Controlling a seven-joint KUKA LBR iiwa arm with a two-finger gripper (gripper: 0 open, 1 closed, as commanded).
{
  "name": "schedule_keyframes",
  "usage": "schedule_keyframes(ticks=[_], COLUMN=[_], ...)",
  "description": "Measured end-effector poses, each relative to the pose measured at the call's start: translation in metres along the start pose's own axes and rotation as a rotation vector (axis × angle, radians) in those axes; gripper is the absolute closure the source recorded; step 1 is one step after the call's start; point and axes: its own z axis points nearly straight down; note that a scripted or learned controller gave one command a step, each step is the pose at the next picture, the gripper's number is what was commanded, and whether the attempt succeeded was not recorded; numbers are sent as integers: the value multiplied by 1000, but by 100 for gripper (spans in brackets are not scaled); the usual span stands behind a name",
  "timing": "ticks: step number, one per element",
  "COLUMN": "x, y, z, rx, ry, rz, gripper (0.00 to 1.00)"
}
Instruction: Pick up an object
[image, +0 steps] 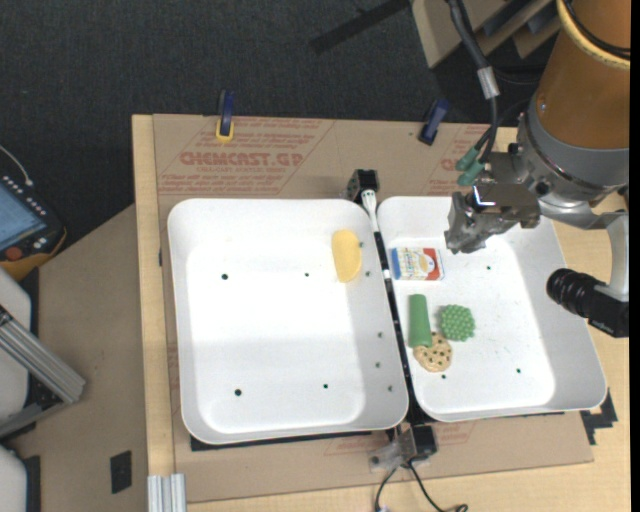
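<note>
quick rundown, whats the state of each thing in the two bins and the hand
yellow piece: lying in the left bin, by its right wall
small packet: flat in the right bin
green stick: lying flat
green ball: resting beside the stick
cookie: flat, at the stick's lower end
hand: hanging over the right bin, just right of the packet

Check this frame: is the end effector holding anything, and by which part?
Nothing is visibly held. The end effector hangs above the right bin, beside the small snack packet.
</note>
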Motion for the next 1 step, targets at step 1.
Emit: schedule_keyframes(ticks=[1], x=[0], y=[1], z=[-10], rx=[-2], ry=[0], rz=[-1], gripper=[100])
